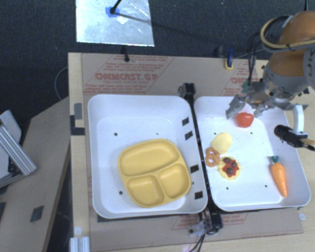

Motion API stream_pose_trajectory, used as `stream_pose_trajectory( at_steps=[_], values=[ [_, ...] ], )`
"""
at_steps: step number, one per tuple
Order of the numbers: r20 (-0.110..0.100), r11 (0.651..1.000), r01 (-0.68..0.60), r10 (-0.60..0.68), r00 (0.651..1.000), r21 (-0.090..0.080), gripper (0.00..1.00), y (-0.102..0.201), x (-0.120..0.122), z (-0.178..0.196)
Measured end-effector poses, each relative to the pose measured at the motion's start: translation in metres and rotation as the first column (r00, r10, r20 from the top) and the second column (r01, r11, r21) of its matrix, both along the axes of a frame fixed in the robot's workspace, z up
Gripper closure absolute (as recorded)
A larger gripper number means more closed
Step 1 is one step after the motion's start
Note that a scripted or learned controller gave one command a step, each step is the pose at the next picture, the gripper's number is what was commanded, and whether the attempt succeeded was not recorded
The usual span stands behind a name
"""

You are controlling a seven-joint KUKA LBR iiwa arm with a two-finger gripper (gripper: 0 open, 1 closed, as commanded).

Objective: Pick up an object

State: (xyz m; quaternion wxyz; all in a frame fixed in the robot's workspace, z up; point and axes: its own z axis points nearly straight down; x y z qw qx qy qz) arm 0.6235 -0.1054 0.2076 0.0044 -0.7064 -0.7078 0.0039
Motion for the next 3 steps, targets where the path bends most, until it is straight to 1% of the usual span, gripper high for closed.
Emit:
stream_pose_trajectory(
  at_steps=[1,3],
  values=[
    [0.013,1.000,-0.002,0.002,1.000,-0.001,0.00,0.000,0.003,0.008],
    [0.011,1.000,-0.001,0.001,1.000,-0.001,0.00,0.007,0.002,-0.114]
  ],
)
